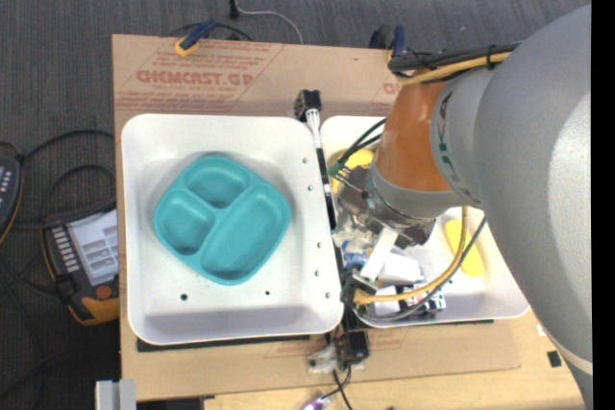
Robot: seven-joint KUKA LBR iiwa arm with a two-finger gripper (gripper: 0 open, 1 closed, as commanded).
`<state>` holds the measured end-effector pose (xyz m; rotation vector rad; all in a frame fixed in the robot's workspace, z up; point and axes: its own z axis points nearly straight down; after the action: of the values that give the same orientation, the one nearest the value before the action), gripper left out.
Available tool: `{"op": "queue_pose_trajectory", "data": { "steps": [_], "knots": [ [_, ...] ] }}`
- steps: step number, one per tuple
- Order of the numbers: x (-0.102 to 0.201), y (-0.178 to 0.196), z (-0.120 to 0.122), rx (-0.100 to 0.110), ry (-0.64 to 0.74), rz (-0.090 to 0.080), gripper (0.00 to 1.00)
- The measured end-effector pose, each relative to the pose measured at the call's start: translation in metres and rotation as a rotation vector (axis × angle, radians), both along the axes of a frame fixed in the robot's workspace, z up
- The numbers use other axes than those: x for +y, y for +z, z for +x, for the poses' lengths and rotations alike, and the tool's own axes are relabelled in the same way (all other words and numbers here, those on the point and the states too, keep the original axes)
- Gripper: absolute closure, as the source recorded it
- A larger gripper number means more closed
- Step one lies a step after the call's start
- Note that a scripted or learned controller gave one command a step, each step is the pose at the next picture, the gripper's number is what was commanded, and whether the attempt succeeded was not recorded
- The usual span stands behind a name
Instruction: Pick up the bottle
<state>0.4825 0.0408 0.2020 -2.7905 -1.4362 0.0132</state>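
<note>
Two shallow white plastic bins stand side by side on the cardboard-covered bench (192, 77), the left bin (192, 307) in the middle of the frame and the right bin (507, 304) toward the lower right. Two clamps, one (192, 36) at the sheet's upper left edge and one (388, 38) at its upper middle, appear to pin the cardboard so that the bins do not slide.

One teal plastic divided plate (226, 216), with three compartments, lies flat in the centre of the left bin, well apart from the work.

One grey arm with an orange band (418, 149) reaches in from the right and bends down over the right bin. This puts the tool (363, 256) low over that bin's left side, just beside the wall shared with the left bin, presumably to reach something there. Whether the tool is released, clenched or grasping anything cannot be told, since the wrist covers it.

No bottle can be made out with certainty. Two yellow pieces show in the right bin, one (357, 156) at its upper left beside the orange band and one (474, 253) at its right. Either could be part of the bottle, or it may lie hidden under the arm.
</note>
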Motion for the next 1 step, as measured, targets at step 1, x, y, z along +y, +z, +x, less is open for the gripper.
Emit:
{"op": "queue_pose_trajectory", "data": {
  "steps": [1],
  "knots": [
    [0.0, -0.0001, -0.0001, 0.0, 0.0, 0.0, 0.0]
  ]
}}
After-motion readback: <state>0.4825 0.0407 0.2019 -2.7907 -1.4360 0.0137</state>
